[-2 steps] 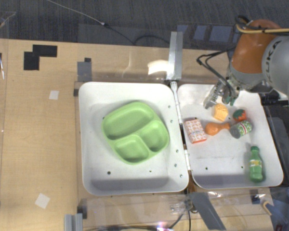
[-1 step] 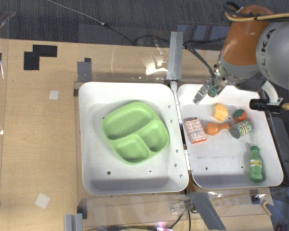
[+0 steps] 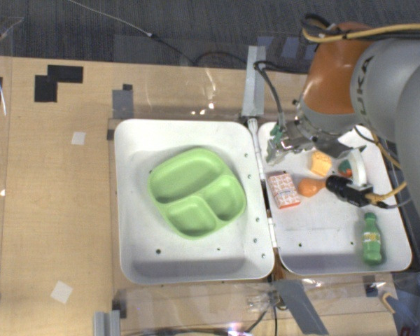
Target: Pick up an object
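Note:
My gripper (image 3: 278,148) hangs over the far left corner of the right bin (image 3: 322,247), under the orange-banded wrist. Just in front of it lies a small pink-and-white patterned box (image 3: 284,190). To the right of that box sit a small orange rounded object (image 3: 309,187) and a yellow block (image 3: 322,163). A white object with red and green marks (image 3: 355,166) lies further right, partly under the arm. A green bottle (image 3: 371,240) lies near the bin's right front corner. Nothing shows between the gripper's tips.
The left bin (image 3: 136,250) holds a green divided plate (image 3: 196,191). A raised rim runs between the two bins right below the gripper. The front half of the right bin has bare floor.

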`<control>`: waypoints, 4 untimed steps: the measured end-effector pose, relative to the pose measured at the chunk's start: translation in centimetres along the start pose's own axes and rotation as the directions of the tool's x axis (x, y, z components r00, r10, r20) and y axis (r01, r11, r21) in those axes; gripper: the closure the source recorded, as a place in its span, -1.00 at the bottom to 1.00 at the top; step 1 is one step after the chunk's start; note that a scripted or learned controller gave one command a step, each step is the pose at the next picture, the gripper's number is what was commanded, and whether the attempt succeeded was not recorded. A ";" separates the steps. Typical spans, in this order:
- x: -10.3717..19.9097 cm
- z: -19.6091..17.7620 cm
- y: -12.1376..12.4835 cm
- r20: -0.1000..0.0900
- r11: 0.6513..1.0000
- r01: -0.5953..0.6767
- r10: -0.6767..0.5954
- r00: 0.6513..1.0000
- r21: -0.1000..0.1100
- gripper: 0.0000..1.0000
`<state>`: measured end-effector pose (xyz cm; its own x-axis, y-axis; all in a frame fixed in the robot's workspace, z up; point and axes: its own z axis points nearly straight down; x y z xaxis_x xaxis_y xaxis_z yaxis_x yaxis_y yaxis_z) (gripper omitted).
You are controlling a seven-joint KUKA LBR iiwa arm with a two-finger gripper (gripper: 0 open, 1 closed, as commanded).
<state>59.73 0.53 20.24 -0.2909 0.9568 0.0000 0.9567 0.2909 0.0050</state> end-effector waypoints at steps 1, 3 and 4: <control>5.0 -2.5 -0.1 0.000 0.926 -0.378 0.378 0.926 0.001 1.00; 16.6 -1.8 -6.5 0.001 0.794 -0.607 0.607 0.794 0.004 1.00; 18.9 -2.8 -5.8 0.000 0.955 -0.297 0.297 0.955 0.003 1.00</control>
<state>48.69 16.94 22.99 0.0066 1.0000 0.0010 1.0000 -0.0066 0.0018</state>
